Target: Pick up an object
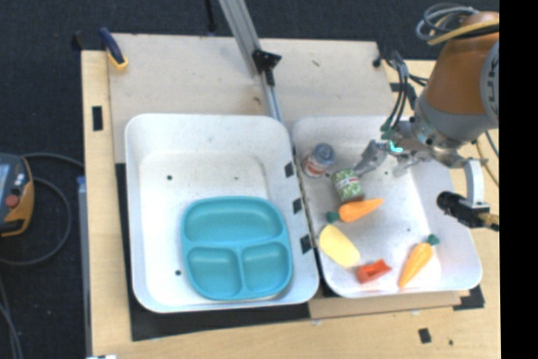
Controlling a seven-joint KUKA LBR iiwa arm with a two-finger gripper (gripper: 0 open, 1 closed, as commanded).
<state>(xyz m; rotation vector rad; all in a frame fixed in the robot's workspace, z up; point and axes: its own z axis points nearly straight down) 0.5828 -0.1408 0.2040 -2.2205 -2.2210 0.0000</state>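
1. The gripper (371,157) is hanging over the right bin (454,265), right of frame centre; I cannot tell its state.
2. A green patterned object (346,183) is lying just below-left of it.
3. Two carrots (360,209) (417,261), a yellow piece (339,246), a red piece (373,271) and a small can (319,158) are lying in that bin.
4. A blue divided tray (236,247) is sitting in the left bin (168,147).

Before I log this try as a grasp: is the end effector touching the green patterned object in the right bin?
Cannot tell. In the camera view the end effector sits right at the green patterned object, with neither contact nor gap plainly visible.
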